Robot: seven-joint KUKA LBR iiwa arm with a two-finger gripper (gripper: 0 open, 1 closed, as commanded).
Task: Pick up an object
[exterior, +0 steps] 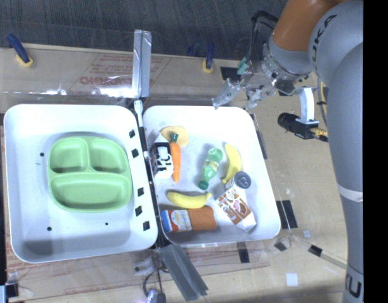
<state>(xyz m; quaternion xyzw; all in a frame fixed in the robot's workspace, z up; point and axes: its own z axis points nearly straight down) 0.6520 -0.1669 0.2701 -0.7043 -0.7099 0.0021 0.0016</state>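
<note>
— What's in the left bin (23, 169)?

— A green divided tray (89, 172), sitting near its middle with three compartments, nothing in them.

— And the right bin (260, 147)?

— That one is crowded. Toward its far left corner lies a yellowish fruit piece (175, 134), with an orange carrot (175, 161) just below it and a small black-and-white box (161, 160) against the left wall. Around the middle is a green bottle (209, 166), and beside it, toward the right wall, a curved banana (231, 163) with a dark round cap (243, 180) near its lower end. A second banana (188, 199) lies toward the near edge, above a brown-labelled can (188, 219) on its side. A printed carton (235, 208) fills the near right corner.

— Where is the gripper (239, 95)?

— Over the right bin's far edge, near its far right corner (well above the objects, touching none). Its fingers (224, 96) stand apart with nothing between them.
</note>
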